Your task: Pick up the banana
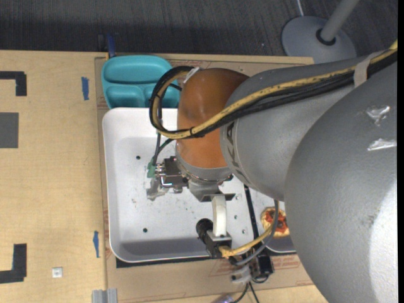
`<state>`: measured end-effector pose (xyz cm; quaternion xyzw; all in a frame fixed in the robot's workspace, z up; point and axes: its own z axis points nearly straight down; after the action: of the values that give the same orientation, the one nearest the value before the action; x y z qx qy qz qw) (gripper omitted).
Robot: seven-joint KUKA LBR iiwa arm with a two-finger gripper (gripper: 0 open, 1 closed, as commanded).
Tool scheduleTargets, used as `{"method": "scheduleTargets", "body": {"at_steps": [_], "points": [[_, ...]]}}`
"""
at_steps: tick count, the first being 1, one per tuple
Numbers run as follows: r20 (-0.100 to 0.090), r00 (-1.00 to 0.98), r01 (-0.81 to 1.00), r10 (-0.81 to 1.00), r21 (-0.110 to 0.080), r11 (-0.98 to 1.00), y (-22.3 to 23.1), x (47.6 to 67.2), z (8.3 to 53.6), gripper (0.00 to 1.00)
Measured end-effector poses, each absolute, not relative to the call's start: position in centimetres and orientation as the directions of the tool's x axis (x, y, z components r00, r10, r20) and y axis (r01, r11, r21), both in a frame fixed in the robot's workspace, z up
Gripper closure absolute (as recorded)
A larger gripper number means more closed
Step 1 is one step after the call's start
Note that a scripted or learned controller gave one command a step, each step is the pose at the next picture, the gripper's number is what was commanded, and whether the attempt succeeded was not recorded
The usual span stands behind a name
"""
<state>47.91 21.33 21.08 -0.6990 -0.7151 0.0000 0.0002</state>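
Observation:
My gripper point(163, 183) hangs low over the middle of the left white bin point(126, 163), under the orange wrist band point(202, 125). Only its metal body and a small green part show at its left side. The big grey arm point(315, 144) comes in from the right and hides most of the right bin and the right part of the left bin. The bare floor of the left bin around the gripper carries only small dark specks.
A teal moulded tray point(136, 74) stands at the far edge of the left bin. An orange and red speckled thing point(275, 220) peeks out beside the arm in the right bin point(284, 248). Brown cardboard point(50, 169) covers the bench on the left.

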Motion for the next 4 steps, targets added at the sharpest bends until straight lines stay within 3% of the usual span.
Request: {"method": "scheduleTargets", "body": {"at_steps": [1,2,3,4], "points": [[-0.001,0.147,0.989,0.989,0.000,-0.147,22.0,57.3,19.8,0.00],[-0.002,0.235,0.972,0.972,-0.005,-0.235,22.4,48.0,13.7,0.00],[-0.002,0.550,0.835,0.835,-0.002,-0.550,22.4,47.8,12.3,0.00],[-0.002,0.683,0.730,0.730,-0.002,-0.683,22.4,47.9,12.0,0.00]]}}
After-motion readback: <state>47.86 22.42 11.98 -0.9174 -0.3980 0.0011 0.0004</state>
